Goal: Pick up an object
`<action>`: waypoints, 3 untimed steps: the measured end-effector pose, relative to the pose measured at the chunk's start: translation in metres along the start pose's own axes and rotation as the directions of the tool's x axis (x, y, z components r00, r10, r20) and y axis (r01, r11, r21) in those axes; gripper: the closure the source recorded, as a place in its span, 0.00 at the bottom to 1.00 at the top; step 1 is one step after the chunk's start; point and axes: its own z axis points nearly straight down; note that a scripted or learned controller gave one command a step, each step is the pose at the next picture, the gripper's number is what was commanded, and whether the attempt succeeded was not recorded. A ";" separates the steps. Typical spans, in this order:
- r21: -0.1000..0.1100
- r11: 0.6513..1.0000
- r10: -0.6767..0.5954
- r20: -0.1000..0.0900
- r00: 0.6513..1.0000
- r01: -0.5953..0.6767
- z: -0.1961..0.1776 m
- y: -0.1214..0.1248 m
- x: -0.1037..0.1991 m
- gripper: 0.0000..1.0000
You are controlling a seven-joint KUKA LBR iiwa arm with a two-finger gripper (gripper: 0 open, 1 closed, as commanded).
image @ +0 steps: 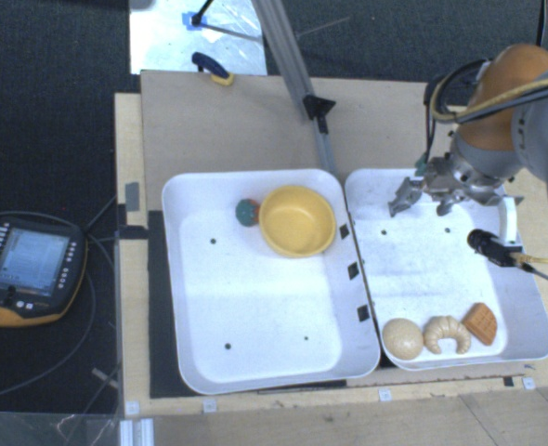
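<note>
In the right bin (413,268), along its near edge, lie a round beige bun (403,338), a pale croissant (447,334) and a brown waffle-like piece (481,322). In the left bin (246,342) a yellow bowl (296,219) sits at the far side with a small teal and red ball (246,212) touching its left rim. My gripper (422,202) hangs over the far part of the right bin, open, its two fingers spread with nothing between them. It is well apart from the three food pieces.
A grey pole (288,49) slants across the bench behind the left bin. A teach pendant (23,269) lies on the floor at the left. A black cable plug (486,243) hangs off the arm over the right bin's right side.
</note>
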 end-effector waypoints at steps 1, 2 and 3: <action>0.001 1.000 0.000 0.000 1.000 0.000 0.052 -0.001 0.000 0.00; -0.005 1.000 -0.001 0.001 1.000 0.001 0.039 0.001 0.000 1.00; -0.009 1.000 0.000 0.001 1.000 0.000 -0.024 0.000 -0.003 1.00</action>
